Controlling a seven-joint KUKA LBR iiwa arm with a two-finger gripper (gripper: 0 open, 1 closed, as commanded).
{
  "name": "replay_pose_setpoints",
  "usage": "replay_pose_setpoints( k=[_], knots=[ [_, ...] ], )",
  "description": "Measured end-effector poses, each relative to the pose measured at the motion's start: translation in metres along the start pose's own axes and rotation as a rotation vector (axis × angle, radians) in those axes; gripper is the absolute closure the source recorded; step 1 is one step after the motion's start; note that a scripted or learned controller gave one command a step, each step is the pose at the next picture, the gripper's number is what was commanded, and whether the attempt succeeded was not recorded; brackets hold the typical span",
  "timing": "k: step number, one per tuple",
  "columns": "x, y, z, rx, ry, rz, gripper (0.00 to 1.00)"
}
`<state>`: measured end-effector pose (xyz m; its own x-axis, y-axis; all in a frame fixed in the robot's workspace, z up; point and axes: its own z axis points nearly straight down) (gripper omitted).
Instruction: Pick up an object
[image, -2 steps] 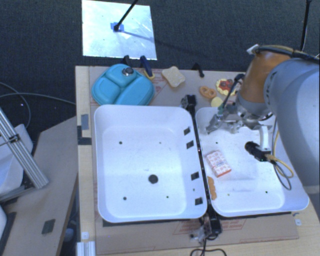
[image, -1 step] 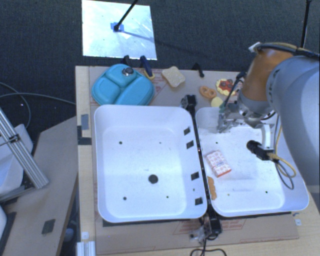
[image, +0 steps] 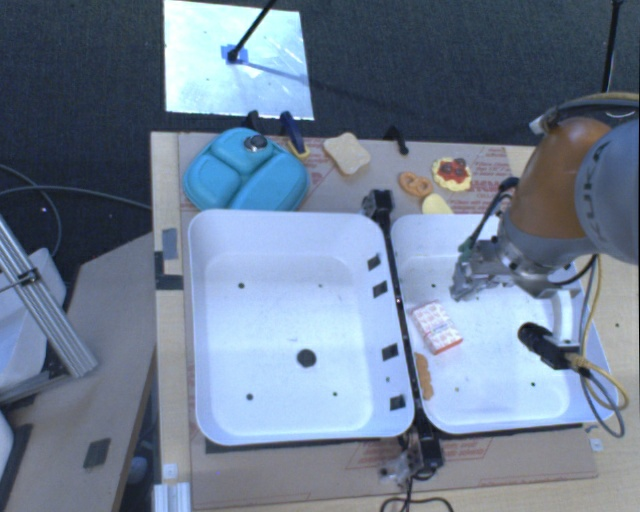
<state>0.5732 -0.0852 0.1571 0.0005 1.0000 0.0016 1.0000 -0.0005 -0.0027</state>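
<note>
Red-and-white packet (image: 437, 327) lies flat in right bin (image: 520, 400), near its left wall; nothing grips it.
Gripper (image: 467, 283) hangs over the same bin at about 1 o'clock from the packet, close but apart; finger state cannot be told. Small tan piece (image: 423, 374) at 6 o'clock from the packet. Left bin (image: 230, 400) holds a dark disc (image: 306, 357). Blue divided tray (image: 246, 173) sits at 12 o'clock behind it.

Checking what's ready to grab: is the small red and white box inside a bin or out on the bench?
Inside. The box lies flat on the right bin's floor, near its left wall.
</note>
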Motion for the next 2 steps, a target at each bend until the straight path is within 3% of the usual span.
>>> replay_pose_setpoints(
  k=[1, 2],
  knots=[
    [0.091, 0.016, -0.029, -0.008, 0.002, -0.013, 1.0],
    [0.177, 0.002, -0.027, -0.004, 0.002, -0.013, 1.0]
  ],
)
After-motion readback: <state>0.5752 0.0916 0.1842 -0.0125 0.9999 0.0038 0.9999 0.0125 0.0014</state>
